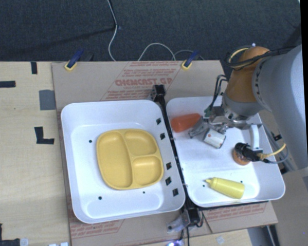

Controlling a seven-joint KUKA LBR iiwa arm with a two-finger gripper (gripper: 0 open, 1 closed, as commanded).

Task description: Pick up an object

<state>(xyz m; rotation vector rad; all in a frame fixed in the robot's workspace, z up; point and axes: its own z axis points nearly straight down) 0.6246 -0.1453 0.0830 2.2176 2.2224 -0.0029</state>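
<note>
My gripper (206,134) hangs low over the upper part of the right bin (265,191). It is open, and I see nothing between its fingers. An orange-red object (184,122) lies just to the left of the grey finger (196,131), close to it; I cannot tell if they touch. A yellow squeeze bottle (227,187) lies on its side near the front of the same bin, well apart from the gripper. A small orange round thing (242,159) sits at the right of that bin, partly hidden by robot parts.
The left bin (74,124) holds a yellow divided plate (129,158) in its middle. A black divider (168,145) runs between the two bins. The arm covers the right bin's upper right corner.
</note>
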